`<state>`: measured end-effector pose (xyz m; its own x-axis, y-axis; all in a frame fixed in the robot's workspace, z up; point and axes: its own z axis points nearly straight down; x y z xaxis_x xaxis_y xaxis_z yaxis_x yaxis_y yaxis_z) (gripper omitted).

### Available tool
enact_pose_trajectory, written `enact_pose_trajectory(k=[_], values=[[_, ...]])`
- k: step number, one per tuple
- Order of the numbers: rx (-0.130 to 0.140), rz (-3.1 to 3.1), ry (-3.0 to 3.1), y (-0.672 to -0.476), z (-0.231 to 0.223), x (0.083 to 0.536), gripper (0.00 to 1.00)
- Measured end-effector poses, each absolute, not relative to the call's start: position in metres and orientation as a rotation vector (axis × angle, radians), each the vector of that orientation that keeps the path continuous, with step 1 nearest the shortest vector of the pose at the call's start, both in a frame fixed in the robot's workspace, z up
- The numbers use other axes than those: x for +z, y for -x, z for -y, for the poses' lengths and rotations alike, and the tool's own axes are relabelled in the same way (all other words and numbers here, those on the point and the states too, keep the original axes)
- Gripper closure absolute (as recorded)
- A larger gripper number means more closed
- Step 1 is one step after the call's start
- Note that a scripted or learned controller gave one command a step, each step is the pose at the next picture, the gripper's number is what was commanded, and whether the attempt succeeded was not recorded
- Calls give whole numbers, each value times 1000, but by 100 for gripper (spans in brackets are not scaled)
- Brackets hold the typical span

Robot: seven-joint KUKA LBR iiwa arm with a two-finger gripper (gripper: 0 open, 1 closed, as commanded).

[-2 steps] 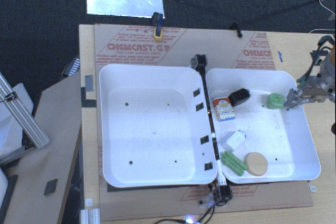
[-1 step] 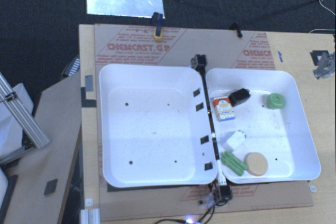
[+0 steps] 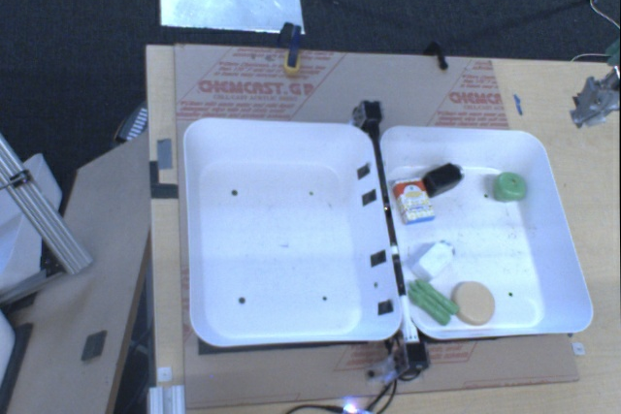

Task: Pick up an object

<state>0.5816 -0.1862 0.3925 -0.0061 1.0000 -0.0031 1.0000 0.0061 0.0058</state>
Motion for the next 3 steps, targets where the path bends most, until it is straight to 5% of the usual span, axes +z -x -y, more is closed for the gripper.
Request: enact_pose_trajectory(k=[2,3], values=[[2,-2224,-2210,-671,191,366,100],[1,-2222,-2218,-660,186,341,100]])
